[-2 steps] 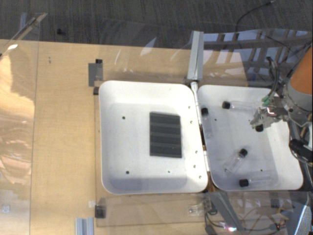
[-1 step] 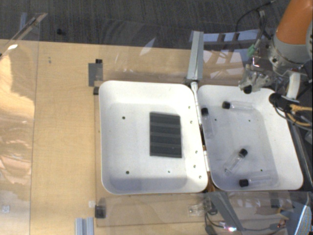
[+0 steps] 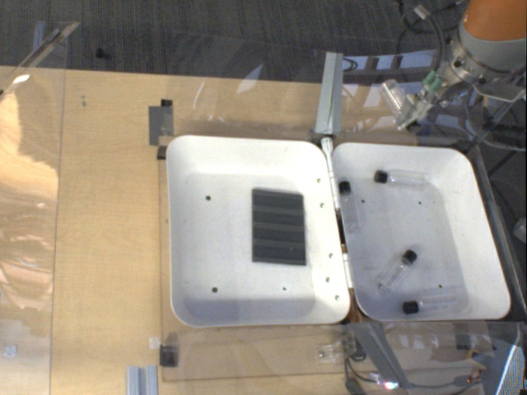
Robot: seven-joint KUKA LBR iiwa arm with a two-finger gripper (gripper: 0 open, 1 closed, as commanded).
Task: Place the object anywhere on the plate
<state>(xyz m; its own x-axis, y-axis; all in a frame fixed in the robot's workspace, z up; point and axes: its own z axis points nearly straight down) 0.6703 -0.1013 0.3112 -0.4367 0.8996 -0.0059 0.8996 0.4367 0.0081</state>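
The gripper (image 3: 414, 105) hovers beyond the right bin's (image 3: 486, 220) far rim, its fingers clamped on a clear vial (image 3: 395, 97). The dark ridged plate (image 3: 278, 226) lies in the left bin (image 3: 198, 220), well apart from that rim.

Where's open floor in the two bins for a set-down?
Left bin: the dark ridged plate sits mid-floor, with bare white all around it, widest toward the left wall. Right bin: clear vials with black caps lie along the left wall, the top, the middle and the front; the barest floor is right of centre.
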